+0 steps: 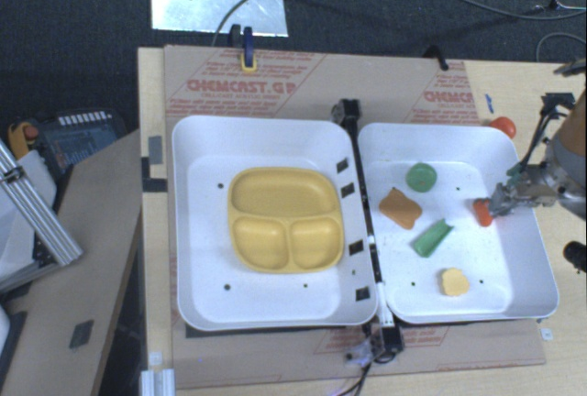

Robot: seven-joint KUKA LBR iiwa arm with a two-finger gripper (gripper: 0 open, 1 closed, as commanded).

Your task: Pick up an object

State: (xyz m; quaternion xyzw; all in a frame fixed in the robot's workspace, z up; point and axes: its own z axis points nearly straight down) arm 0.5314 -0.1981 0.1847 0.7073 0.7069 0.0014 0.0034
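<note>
Over the right bin, camera view: the gripper (503,200) reaches in from the right, low at the bin's right side, right beside a small red-orange piece (482,214)
Grip: cannot tell whether anything is pinched; the tool's tip is too small and blurred to read
Risk: the red-orange piece sits close to the right wall, so a closing tool may nudge it aside or catch the wall and come up with nothing
Right bin (523,293): a green ball (421,176), an orange wedge (401,207), a green block (430,237) and a yellow lump (453,281), all apart from each other
Left bin (202,293): a yellow divided tray (284,218) with three bare compartments
</note>
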